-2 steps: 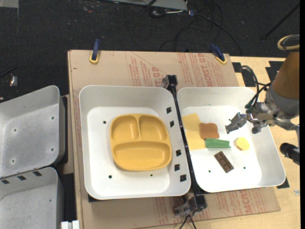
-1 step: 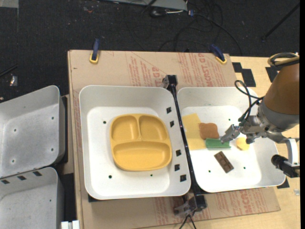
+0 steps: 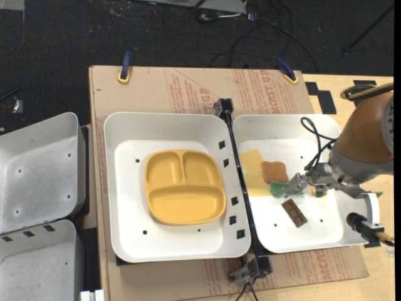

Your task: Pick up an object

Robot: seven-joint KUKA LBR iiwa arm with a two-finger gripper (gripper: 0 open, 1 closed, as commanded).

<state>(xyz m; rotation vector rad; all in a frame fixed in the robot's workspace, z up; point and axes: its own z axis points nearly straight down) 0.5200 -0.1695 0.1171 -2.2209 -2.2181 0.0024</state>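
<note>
Nearest the camera, the left bin [image 3: 119, 168] holds a yellow divided plate [image 3: 185, 187]. Right bin [image 3: 326, 240]: pale yellow sheet [image 3: 252, 165], brown block [image 3: 274, 170], green piece [image 3: 278, 189], dark bar [image 3: 294, 212]. Gripper [image 3: 299, 184] sits low beside the green piece; can't tell its opening. Nothing lifted yet, so the pick is pending.
</note>
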